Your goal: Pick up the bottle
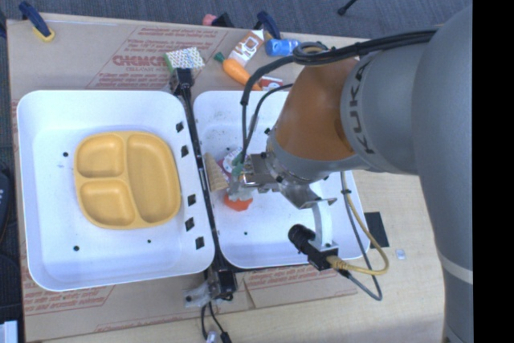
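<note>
The small bottle with an orange base (238, 200) lies in the right white bin (265, 249), near its left wall, its clear body running up the view from the orange end. The grey arm with an orange band (321, 124) reaches in from the right, wrist bent down over the bin, and the two-finger gripper (241, 179) sits right over the bottle. Whether it is open or closed cannot be told. The left white bin (40, 173) holds a yellow divided plastic plate (127, 177).
</note>
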### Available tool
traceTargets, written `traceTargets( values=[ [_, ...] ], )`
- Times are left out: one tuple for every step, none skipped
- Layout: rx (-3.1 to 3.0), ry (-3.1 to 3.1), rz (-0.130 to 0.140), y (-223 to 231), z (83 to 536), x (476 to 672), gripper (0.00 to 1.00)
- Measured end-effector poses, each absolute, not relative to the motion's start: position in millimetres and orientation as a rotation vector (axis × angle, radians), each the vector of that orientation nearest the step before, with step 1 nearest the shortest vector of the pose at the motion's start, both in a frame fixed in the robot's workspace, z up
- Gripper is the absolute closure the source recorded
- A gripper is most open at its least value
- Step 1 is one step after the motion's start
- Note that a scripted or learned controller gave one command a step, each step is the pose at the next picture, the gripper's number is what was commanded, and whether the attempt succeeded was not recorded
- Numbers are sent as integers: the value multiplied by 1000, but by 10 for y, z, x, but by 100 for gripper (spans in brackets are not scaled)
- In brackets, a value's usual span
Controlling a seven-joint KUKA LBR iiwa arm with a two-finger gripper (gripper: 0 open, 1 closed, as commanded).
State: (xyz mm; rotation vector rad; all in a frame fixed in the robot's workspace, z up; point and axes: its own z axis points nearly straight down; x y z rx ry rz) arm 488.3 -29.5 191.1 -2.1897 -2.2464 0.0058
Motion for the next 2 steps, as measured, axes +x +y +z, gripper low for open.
traceTargets(
  values=[
    [-1620,-2686,4,42,1914,4761,100],
    [-1546,-2734,1,245,2633,4768,100]
  ],
)
